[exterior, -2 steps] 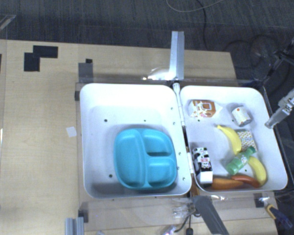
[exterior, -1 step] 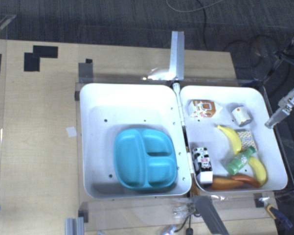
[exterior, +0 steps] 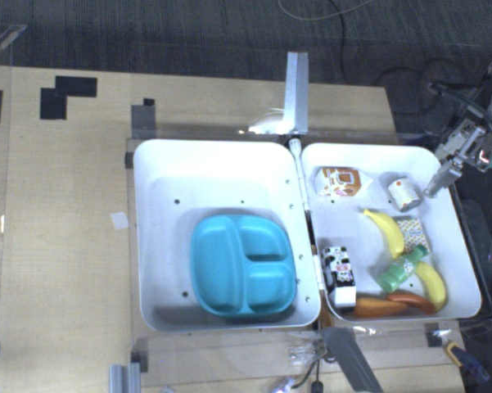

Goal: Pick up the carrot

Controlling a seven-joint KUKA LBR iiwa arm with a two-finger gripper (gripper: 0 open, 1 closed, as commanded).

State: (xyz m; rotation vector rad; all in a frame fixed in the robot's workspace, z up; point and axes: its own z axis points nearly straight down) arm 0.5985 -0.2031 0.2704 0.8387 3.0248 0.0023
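Observation:
The carrot [exterior: 382,305] is orange and lies flat along the near wall of the right bin [exterior: 467,256], in its front corner. A green bottle [exterior: 402,269] and a banana [exterior: 430,283] lie just behind it, and a black-and-white box [exterior: 339,270] touches its left end. The gripper [exterior: 436,185] hangs over the far right edge of the same bin, well behind the carrot and close to a small white can [exterior: 402,192]. Nothing is seen in it.
A second banana [exterior: 385,229] lies mid-bin on a patterned pad [exterior: 413,234]. An orange-and-white packet [exterior: 339,182] sits at the back left. The left bin [exterior: 160,219] holds a blue divided plate [exterior: 243,264]. A metal post [exterior: 297,92] stands behind the bins.

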